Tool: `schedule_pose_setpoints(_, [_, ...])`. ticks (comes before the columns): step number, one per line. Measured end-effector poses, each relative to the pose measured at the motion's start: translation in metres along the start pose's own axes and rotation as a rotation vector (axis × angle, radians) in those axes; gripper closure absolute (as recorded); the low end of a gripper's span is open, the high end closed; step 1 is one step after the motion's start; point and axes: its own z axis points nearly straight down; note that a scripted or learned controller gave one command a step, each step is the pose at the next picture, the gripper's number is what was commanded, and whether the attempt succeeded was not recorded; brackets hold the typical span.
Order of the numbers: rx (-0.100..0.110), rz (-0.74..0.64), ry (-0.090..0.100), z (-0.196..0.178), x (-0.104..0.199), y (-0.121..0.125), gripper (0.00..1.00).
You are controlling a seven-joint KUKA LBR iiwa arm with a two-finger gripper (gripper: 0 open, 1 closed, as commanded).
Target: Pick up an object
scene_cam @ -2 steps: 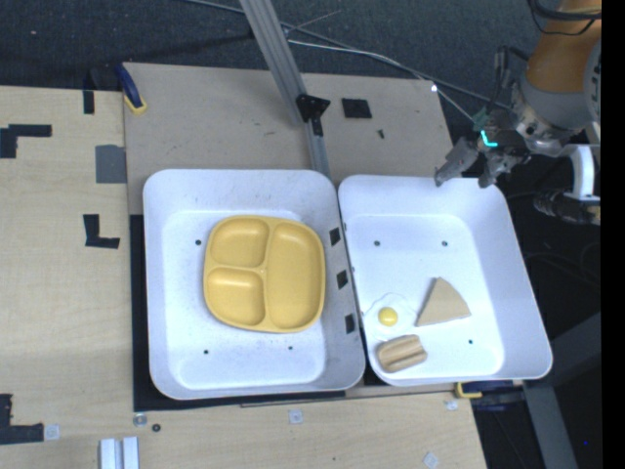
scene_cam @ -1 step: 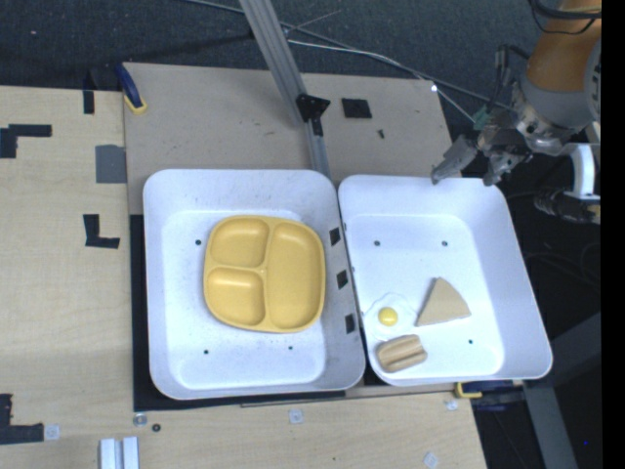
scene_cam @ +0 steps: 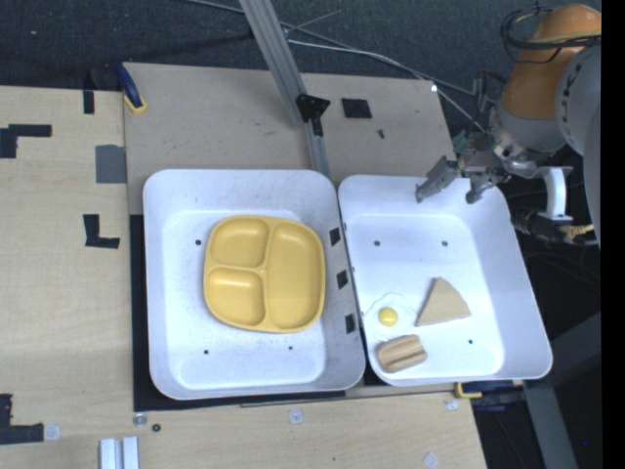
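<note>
Two fingers spread, nothing held

Two fingers of the hand stand apart and bare above the right bin's far rim. Nearer in that bin lie a tan wedge, a fried egg and a bread roll. The left bin holds a yellow divided plate.

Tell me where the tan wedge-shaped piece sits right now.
The tan wedge-shaped piece lies in the right-hand white bin, toward its near end, just right of the fried egg toy and above the brown bread roll.
</note>
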Motion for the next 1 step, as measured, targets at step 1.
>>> schedule_pose_setpoints(1, [0.000,-0.001,0.000,0.0583,0.0098,0.0026,0.00])
